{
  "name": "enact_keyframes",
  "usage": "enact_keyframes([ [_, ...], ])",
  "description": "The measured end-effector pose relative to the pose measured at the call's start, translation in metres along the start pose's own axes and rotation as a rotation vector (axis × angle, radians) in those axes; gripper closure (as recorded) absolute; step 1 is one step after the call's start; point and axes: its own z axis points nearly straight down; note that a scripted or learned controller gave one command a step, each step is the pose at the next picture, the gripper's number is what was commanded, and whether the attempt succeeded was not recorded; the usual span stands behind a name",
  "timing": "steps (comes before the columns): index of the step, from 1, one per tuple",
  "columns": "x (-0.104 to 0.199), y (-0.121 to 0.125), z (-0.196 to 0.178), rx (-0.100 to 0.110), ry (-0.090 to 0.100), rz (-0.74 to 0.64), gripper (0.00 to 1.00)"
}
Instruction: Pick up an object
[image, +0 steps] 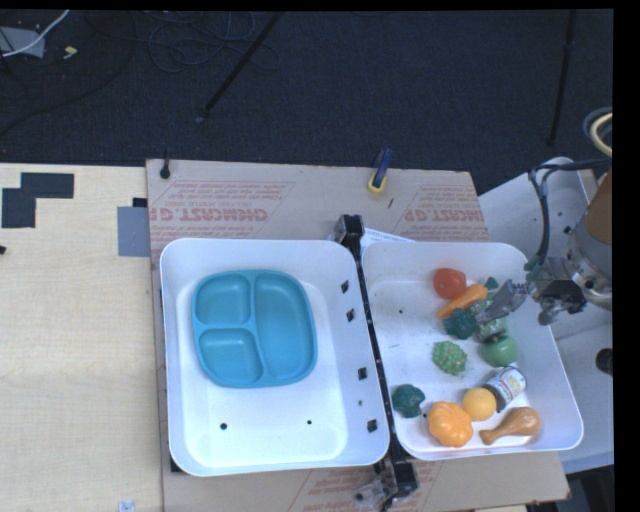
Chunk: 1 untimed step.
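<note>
Your gripper (503, 303) sits at the right of the frame, low over the right bin (400, 280). Whether its fingers are spread or closed, you cannot tell; they blur into the toys beneath. Just under it lie a dark teal piece (461, 323) and a green round toy (499, 350), with an orange carrot (462, 298) and a red tomato (449, 281) to the upper left. Lower right holds a small jar (506, 385), a yellow ball (479, 403), an orange pepper (449, 424) and a drumstick (512, 427). The left bin (180, 400) carries a blue divided plate (254, 328).
</note>
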Motion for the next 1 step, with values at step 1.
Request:
enact_keyframes([
  [1, -0.0002, 0.0022, -0.007, -0.013, -0.003, -0.002, 0.0],
])
